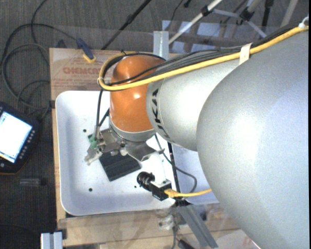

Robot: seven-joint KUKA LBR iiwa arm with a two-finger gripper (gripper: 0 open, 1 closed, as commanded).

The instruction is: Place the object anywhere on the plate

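Gripper (95, 148) sits low over the left white bin (72, 191); whether it is apart or together cannot be told, as the orange band (129, 100) above hides much. The plate cannot be made out. A dark flat object (119, 166) lies just right of it on the bin floor.

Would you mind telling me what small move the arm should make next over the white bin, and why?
Probably a short lift straight up. The end effector sits low in the left bin over a flat dark object, and the arm's bulk hides any plate, so rising should clear the view before carrying anything.
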